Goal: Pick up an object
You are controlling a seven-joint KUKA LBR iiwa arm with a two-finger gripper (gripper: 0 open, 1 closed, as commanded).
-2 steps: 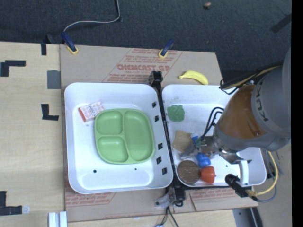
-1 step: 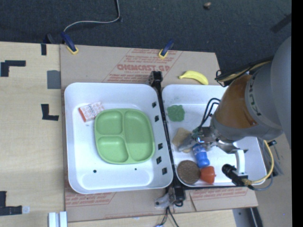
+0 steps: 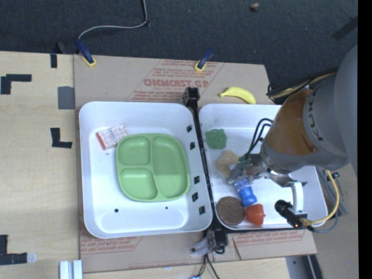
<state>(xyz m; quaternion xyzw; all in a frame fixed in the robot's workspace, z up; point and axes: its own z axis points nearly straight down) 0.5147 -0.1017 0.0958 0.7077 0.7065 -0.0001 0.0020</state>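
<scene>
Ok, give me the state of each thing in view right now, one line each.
gripper: low in the right bin, over the blue bottle.
blue bottle: lying tilted, not lifted.
green divided plate: flat in the left bin.
red-and-white packet: flat beside the plate.
banana: outside the bins, on cardboard.
brown disc: flat, near corner.

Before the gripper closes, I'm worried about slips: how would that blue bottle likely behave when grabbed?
The blue bottle looks small and probably light. Lying on its side, its rounded body may roll or squirt away. The brown disc and red object lie close, so it might nudge them.
</scene>
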